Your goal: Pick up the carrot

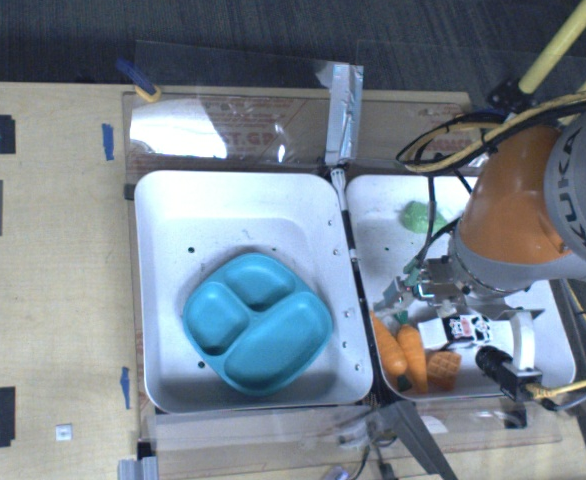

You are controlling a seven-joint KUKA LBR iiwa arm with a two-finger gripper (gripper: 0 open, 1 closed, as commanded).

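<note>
Now the carrot point(410, 356) lies near the front-left corner of the right bin point(368, 213), beside another orange piece. Poised just above it for a descent, the end effector point(423, 298) has a grip I cannot tell.

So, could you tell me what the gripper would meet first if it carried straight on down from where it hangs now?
Most likely the carrot, lying just below the gripper in the right bin, though depth is hard to judge from this slanted view.

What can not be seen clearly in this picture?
- Gripper: the arm's wrist covers it in the camera view.
- Carrot: its top end lies under the gripper.
- Green thing: blurred, partly behind cables.
- Right bin: its right part is under the arm.
</note>
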